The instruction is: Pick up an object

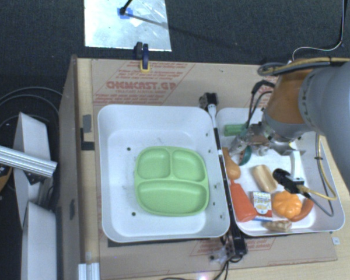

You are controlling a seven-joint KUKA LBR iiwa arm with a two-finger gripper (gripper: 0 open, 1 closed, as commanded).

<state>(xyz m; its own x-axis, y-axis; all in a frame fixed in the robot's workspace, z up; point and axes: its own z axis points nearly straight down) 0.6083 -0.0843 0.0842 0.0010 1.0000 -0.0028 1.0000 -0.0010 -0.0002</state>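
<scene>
Here the gripper (252, 142) hangs over the far end of the right bin (326, 223); whether it is open cannot be told. A green plate (172, 179) lies in the left bin (114, 156).

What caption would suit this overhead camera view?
Robot arm reaching into the right bin of toy food, beside a green divided plate in the left bin.

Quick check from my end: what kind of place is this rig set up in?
Likely a robotics lab bench: two shallow white plastic bins clamped on a cardboard sheet, toy food such as an orange plastic pumpkin, loose black cables.
</scene>
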